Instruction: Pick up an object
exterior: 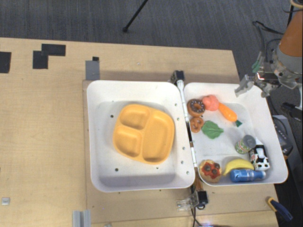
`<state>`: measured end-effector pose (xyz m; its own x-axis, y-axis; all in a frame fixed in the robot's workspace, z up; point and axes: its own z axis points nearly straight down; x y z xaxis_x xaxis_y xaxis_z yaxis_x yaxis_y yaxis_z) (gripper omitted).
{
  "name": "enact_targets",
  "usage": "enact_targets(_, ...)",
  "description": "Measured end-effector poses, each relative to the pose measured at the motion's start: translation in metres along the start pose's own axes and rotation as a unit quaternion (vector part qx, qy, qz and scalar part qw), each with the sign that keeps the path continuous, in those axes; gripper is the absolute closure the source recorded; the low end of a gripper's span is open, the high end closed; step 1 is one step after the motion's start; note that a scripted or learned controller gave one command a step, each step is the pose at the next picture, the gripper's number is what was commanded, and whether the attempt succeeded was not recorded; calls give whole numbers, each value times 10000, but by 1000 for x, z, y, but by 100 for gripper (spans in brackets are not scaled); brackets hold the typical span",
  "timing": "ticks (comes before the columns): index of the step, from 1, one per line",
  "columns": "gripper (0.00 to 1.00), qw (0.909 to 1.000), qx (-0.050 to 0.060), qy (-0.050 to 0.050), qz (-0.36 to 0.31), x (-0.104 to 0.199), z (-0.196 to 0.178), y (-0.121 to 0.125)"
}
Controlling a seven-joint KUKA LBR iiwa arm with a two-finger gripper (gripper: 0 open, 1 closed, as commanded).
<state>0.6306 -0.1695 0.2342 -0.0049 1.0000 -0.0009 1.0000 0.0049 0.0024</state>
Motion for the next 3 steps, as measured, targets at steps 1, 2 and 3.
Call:
enact_targets(1, 0, 9999, -8, 0, 100, -9, 139, -23)
enact_targets(2, 0, 9994, -14, 7, 351, 31, 148, -1)
enact_targets(3, 100, 9994, -38, 10, 334, 32, 136, 1)
